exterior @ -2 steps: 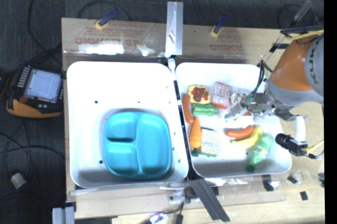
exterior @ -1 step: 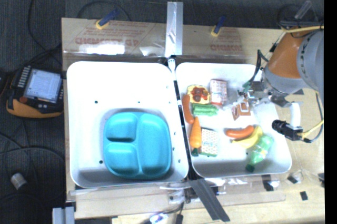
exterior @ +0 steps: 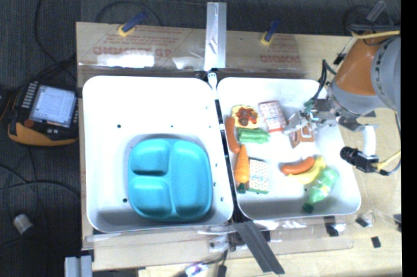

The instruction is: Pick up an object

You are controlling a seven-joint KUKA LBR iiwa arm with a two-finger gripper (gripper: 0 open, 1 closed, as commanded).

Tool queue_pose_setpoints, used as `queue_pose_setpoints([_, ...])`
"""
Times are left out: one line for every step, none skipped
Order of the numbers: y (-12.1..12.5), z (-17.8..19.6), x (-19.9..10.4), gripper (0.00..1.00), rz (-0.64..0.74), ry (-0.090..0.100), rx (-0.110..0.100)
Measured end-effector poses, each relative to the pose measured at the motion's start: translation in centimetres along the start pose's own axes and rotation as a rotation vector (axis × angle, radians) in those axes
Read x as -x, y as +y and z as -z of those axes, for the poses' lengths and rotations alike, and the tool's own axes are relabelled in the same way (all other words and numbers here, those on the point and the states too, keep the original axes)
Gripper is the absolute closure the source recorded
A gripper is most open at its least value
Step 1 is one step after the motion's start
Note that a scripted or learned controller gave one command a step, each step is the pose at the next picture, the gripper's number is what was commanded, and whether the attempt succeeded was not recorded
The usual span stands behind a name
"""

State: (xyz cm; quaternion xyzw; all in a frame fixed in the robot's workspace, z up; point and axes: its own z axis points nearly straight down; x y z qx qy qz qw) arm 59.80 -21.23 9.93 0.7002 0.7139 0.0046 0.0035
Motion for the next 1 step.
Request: queue_pose_setpoints([-1.28, 9.38, -7.96, 1.0, 0.005, -0.002, -0.014])
